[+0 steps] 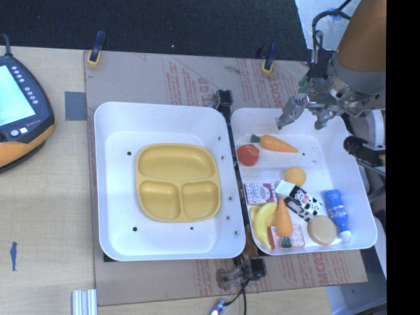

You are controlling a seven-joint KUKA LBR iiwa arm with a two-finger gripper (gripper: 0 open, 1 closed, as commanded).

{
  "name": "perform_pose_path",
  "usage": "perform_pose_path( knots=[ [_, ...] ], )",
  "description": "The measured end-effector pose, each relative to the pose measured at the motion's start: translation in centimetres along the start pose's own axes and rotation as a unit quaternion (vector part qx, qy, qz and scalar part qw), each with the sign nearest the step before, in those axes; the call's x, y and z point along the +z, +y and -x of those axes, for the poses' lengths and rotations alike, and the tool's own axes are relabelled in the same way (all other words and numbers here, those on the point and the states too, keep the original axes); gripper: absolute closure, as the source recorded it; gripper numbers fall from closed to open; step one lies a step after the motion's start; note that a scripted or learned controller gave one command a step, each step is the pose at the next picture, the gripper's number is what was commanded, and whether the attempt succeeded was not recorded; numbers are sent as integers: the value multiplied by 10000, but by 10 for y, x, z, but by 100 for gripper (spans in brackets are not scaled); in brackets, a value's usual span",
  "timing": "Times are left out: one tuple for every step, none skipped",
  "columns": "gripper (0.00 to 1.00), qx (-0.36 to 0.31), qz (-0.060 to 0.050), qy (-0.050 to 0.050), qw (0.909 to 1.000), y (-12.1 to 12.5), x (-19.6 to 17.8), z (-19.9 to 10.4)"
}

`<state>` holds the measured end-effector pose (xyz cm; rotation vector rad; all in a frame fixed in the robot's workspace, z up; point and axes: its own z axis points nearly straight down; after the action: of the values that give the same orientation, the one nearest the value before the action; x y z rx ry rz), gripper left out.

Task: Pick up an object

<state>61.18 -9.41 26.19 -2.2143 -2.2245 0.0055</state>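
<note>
While the arm reaches in from the right, the gripper (pixel 305 114) hangs over the far end of the right bin (pixel 359 176), fingers spread apart, nothing between them and nothing touching them. One fingertip (pixel 287 119) points down-left toward the bin's back left corner, the other (pixel 323 119) sits nearer the back wall. Closest object is the long carrot (pixel 278 144), lying flat just below the gripper in the picture and apart from it, green end toward the left. Red tomato (pixel 248 154) sits just beside that green end, near the bin's left wall. Mid-bin: small yellow lemon-like piece (pixel 295 175), then a black-and-white cow figure (pixel 301 201) next to a small printed packet (pixel 259 192). Near end is crowded: banana (pixel 264 223) with a second, smaller carrot (pixel 283 219) lying across it, a tan round bun-like disc (pixel 321 230), and a blue bottle (pixel 335 210) against the right wall, touching the disc. Left bin (pixel 111 195) holds a yellow three-compartment tray (pixel 177 180), roughly centred. Orange-and-grey pendant (pixel 18 110) lies on the bench at far left, well apart from both bins.
</note>
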Motion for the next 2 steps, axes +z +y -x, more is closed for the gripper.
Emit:
perform_pose_path(
  knots=[
    [0, -4, -14, -6, 10000, 1, 135, 7],
    [0, -1, 10, -15, 10000, 31, 155, 3]
  ],
)
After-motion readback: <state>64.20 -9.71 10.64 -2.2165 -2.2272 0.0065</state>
